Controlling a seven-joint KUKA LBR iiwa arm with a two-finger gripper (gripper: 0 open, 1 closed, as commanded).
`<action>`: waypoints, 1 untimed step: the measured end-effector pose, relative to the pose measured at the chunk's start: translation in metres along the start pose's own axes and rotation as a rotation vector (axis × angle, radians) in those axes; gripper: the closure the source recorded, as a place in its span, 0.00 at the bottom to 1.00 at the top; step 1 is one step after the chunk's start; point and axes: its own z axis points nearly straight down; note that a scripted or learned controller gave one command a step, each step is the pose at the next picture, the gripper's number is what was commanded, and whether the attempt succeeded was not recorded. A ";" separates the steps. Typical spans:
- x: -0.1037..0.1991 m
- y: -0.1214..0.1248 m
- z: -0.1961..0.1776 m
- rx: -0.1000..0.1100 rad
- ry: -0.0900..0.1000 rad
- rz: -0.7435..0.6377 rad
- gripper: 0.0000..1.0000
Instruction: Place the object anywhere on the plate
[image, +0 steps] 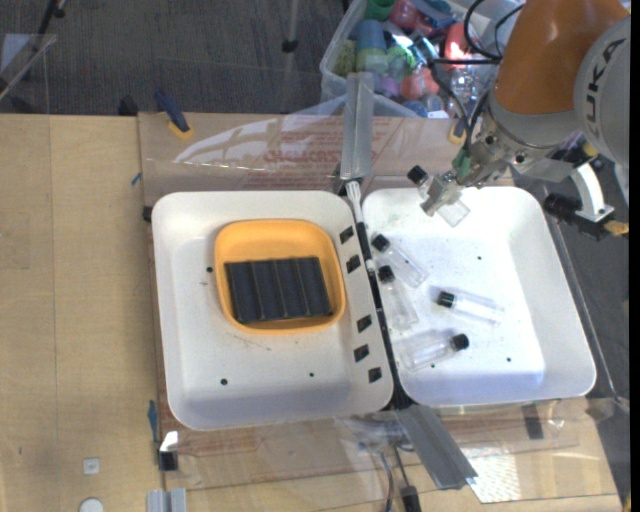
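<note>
Gripper (440, 195) low over the far left corner of the right bin (560, 300), at the end of the grey arm with the orange band (545, 50). Spread or pressed together: impossible to tell at this slant. Just under the tip, something clear (453, 211) with a black cap, probably one of the vials; clamped or merely lying beneath, also impossible to tell.

Elsewhere on the right bin's floor, three more capped vials: one near the divider (398, 262), one mid-bin (465, 300), one nearer the front (435, 347). In the left bin (180, 330), well apart from the tool, the orange plate (232, 240), most of its floor taken up by a dark ridged block (278, 288).

Likely trouble from here, as a judgement only:
- Coming away with nothing, given smooth, round, see-through glass and a grip so close to the bin wall.
- Losing the vial on the way across the raised divider (358, 290), if pinched near one end and free to swing.
- Landing it on the ridged block and seeing it roll off, over the plate's shallow rim and onto the bin floor.
- Releasing short, between divider and plate.
</note>
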 end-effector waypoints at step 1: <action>0.010 0.005 0.005 0.002 0.002 -0.174 1.00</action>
